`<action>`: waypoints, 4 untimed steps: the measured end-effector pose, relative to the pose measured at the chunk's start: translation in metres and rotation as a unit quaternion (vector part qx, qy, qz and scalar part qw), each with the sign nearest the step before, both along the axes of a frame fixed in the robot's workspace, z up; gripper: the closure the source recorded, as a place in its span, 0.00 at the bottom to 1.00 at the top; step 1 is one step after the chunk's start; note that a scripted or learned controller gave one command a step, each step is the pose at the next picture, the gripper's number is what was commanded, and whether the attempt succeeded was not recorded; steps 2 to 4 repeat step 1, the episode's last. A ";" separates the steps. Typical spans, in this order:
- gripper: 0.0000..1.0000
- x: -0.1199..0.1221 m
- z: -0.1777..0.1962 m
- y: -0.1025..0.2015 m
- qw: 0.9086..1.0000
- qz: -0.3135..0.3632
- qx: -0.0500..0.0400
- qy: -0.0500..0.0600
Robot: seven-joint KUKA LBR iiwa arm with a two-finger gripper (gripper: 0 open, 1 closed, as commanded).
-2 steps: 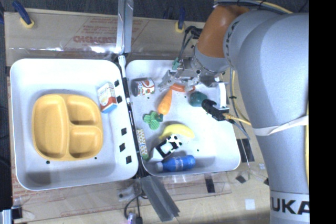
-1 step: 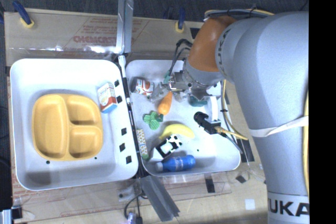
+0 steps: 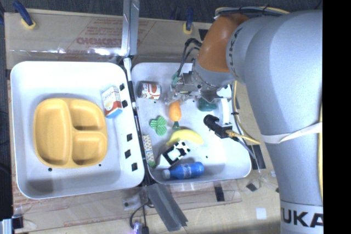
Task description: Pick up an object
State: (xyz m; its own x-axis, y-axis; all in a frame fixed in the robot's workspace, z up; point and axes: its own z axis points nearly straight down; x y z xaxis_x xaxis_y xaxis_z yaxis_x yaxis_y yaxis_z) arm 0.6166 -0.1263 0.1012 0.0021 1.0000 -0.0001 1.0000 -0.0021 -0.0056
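Observation:
My gripper [image 3: 182,90] hangs over the upper middle of the right bin [image 3: 241,164], just above a small orange fruit [image 3: 174,112]. To its left, a brown-and-white can [image 3: 148,90] lies by the bin's left wall. Below the fruit lie a green leafy toy [image 3: 159,125], a yellow banana [image 3: 185,136], a black-and-white toy [image 3: 178,152] and a blue bottle [image 3: 185,170] at the front. Nothing shows between the gripper's tips, and the wrist hides the bin's upper right part.
The left bin [image 3: 22,172] holds a yellow divided plate [image 3: 68,131] and a small orange-and-white carton [image 3: 112,101] near the divider. A patterned bar [image 3: 148,149] lies along the right bin's left wall. The grey arm covers the view's right side.

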 end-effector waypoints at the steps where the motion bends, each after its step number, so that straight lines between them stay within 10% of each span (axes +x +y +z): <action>1: 1.00 0.040 0.158 0.069 1.000 0.000 0.000 -0.003; 4: 1.00 0.040 0.158 0.069 1.000 0.000 0.000 -0.003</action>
